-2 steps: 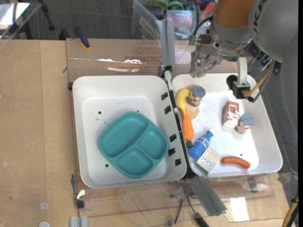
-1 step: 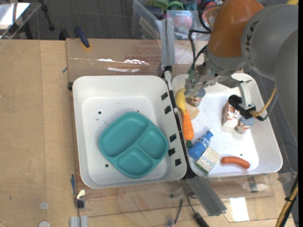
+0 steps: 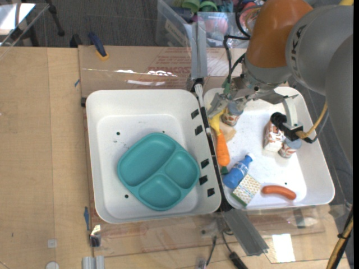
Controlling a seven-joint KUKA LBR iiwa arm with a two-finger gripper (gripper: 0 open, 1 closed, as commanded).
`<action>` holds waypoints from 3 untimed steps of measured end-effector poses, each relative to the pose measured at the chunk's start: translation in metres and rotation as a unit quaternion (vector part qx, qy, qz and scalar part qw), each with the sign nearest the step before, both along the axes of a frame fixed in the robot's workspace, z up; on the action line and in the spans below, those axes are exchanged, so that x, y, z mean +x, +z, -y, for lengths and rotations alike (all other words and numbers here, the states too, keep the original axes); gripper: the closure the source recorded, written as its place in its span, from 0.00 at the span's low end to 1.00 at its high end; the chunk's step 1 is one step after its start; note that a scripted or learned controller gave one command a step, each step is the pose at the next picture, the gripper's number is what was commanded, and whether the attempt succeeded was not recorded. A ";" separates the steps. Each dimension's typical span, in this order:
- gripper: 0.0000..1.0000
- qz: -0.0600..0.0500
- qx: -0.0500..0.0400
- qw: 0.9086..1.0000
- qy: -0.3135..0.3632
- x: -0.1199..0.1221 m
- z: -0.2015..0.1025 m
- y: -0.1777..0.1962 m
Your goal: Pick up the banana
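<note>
While the arm reached in from the right with its orange band high over the far edge, the gripper (image 3: 226,104) hung low in the far-left corner of the right bin (image 3: 321,170), and that made sense, because that was where the banana (image 3: 214,122) lay. Only a yellow sliver of it showed, tucked tight against the bin's left wall just beside the gripper, and whether the tool was touching it could not be told. Nor could it be told whether the gripper was apart or together; its tip was lost in clutter and shadow, so no grasp could be called. A pale jar-like thing (image 3: 231,116) stood right under the wrist, crowding the approach. Nearer along the same wall lay the carrot (image 3: 222,150), then the blue bottle (image 3: 238,172) and a checked packet (image 3: 247,188), all lined up on that left side, probably slid there against the wall. A red sausage (image 3: 279,191) sat near the front, well apart, and a small carton (image 3: 272,136) stood toward the right. The left bin (image 3: 100,150) held just the teal divided plate (image 3: 157,172), out of play. By my read, the pick was at the reaching stage: the banana hugging the wall left little room on one side, so a slip or a grab at the jar looked like the risk.
</note>
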State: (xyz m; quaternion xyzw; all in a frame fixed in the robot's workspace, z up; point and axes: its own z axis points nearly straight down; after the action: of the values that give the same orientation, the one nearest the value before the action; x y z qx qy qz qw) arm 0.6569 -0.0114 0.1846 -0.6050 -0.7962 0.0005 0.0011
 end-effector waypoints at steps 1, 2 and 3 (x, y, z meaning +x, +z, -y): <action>0.00 0.003 -0.001 1.000 -0.024 0.010 0.023 0.000; 0.00 0.002 -0.001 1.000 -0.022 0.010 0.027 0.000; 0.00 0.010 -0.002 1.000 0.010 0.005 0.083 -0.080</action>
State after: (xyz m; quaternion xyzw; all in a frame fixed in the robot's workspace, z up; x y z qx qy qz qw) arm 0.6616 -0.0943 0.1051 -0.5974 -0.8019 -0.0043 -0.0079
